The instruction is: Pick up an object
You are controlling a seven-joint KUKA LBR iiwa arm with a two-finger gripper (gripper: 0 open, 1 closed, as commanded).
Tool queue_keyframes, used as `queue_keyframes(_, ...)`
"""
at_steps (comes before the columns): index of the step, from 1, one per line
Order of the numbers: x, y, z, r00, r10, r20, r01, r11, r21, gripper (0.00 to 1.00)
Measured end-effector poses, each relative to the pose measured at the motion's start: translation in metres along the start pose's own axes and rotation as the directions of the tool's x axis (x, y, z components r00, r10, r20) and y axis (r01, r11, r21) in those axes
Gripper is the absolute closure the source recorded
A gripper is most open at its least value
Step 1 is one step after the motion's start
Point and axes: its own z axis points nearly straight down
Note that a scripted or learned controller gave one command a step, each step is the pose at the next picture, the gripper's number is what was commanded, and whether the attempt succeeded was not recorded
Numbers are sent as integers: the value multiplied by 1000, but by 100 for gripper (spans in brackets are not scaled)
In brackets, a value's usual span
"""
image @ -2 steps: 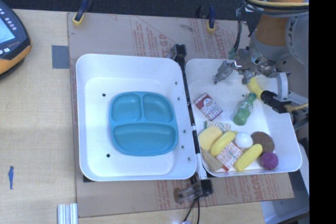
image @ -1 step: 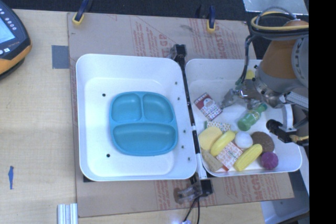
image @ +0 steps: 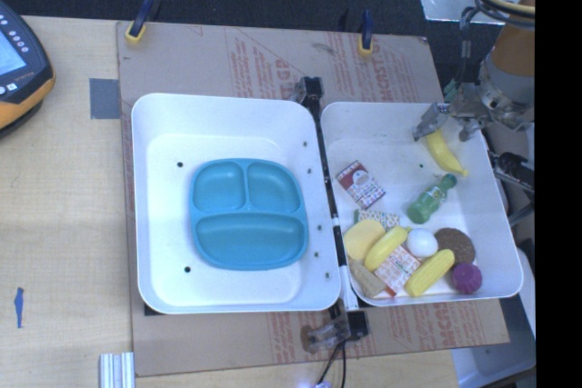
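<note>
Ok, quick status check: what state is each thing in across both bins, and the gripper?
gripper: over the right bin's far corner, right at the banana, grasp unclear
banana: lying by the right bin's far wall
green bottle: on its side
blue plate: flat in the left bin, compartments bare
red packet: lying flat, apart from the pile
purple ball: resting in the near corner

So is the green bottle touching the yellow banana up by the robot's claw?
Apart. The camera view shows bare white bin floor between the green bottle and the banana.
</note>
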Motion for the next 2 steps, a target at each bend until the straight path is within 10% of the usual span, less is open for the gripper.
queue_keyframes(1,12,-103,35,1000,3,-8,-2,1000,21,0)
queue_keyframes(2,41,2,47,1000,-2,-9,2,1000,19,0)
